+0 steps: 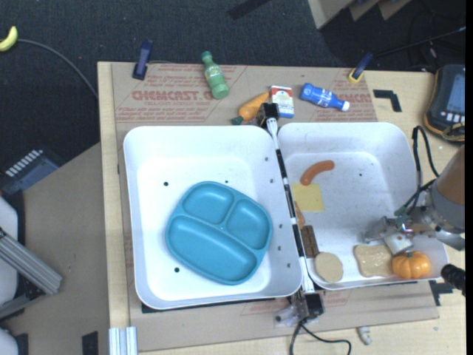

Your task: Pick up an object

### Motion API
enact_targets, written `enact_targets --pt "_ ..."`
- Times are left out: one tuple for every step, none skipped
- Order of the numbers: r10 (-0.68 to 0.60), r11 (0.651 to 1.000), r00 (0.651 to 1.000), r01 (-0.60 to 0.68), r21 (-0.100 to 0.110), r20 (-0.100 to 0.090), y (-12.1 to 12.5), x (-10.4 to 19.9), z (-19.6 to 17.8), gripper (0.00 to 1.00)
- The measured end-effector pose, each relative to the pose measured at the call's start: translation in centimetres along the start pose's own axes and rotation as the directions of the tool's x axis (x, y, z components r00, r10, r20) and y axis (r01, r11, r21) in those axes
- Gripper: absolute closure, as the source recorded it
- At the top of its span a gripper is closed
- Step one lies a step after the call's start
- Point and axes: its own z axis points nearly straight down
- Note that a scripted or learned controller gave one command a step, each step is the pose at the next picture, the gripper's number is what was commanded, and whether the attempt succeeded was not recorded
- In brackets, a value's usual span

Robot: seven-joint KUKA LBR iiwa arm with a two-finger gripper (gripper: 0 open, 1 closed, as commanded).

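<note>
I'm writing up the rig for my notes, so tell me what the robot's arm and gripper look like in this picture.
At the right edge, a bulky grey arm section shows with a thin black cable looping beside it. The gripper is a small silver-grey metal piece with angular parts and a tiny dark red spot on its body. Finer markings are too small to read.
</note>
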Motion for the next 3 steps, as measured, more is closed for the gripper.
enact_targets --pt "-0.004 1.0 1.0 0.004 -0.008 0.0 10.1 0.2 -0.2 0.0" --pt "-0.003 1.0 1.0 0.003 0.005 -0.01 18.9 0.5 -0.2 0.0" --pt "0.001 1.0 1.0 -0.001 -0.004 0.006 9.0 8.4 0.0 0.0"
